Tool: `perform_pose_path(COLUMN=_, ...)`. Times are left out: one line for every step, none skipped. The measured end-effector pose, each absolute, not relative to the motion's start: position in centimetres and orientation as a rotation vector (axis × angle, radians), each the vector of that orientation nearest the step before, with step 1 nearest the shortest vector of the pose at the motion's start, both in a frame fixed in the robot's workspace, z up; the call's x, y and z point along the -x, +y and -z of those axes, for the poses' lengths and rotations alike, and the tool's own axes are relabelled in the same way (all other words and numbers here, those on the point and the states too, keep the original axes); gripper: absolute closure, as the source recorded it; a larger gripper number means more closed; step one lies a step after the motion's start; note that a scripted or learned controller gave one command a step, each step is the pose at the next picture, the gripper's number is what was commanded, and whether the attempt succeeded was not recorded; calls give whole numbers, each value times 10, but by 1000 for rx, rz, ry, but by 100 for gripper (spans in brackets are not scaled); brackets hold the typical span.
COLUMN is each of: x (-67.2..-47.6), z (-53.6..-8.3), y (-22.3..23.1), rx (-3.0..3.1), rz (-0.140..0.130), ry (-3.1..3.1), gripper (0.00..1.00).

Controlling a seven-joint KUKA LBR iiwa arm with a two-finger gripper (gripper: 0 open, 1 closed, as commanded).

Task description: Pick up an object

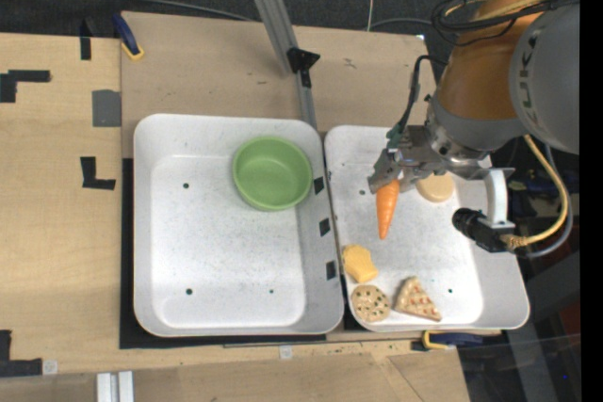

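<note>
Camera view: the hand (394, 176) hangs over the right bin (490, 297), its fingers clenched on the thick top end of an orange carrot (385, 208), which points down and away below it. A pale round piece (437, 190) lies just beside the hand, on its right. Nearer the front rim, below the hand, lie a yellow piece (358, 263), a round cracker (369, 302) and a pizza slice (415, 299). Well to the hand's left, a green bowl (272, 172) sits in the left bin (188, 297) on the worktop (57, 202).
</note>
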State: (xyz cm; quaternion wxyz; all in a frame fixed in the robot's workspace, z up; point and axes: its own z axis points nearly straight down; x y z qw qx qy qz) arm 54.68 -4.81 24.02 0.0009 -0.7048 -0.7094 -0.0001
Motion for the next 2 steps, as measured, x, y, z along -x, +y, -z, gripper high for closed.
perform_pose_path(x=-563, z=-238, y=-3, rx=2212, rz=0, ry=-2227, gripper=100)
perform_pose_path(x=-576, z=-226, y=56, rx=2211, rz=-2, ry=-2228, gripper=100)
